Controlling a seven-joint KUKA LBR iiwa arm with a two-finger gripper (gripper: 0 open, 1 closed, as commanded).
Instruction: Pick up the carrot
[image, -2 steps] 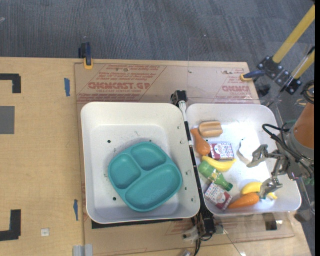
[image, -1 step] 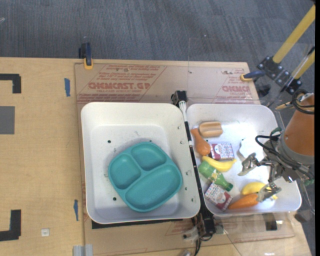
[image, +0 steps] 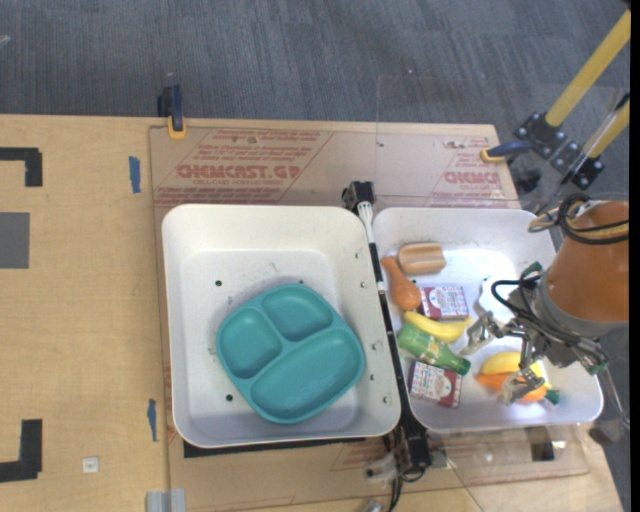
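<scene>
The carrot (image: 402, 288) is seen lying near the left wall of the right bin (image: 455, 222), just below a hot dog bun (image: 421, 258) and beside a small carton (image: 444, 300). The gripper (image: 520, 350) is poised well apart over yellow and orange toys; whether anything is gripped cannot be told.

Even, bright overhead light. The white bins (image: 190, 300) glare slightly and lose detail; shadows beneath the toys stay soft and short. Focus is moderately soft throughout, with grainy compression.
</scene>
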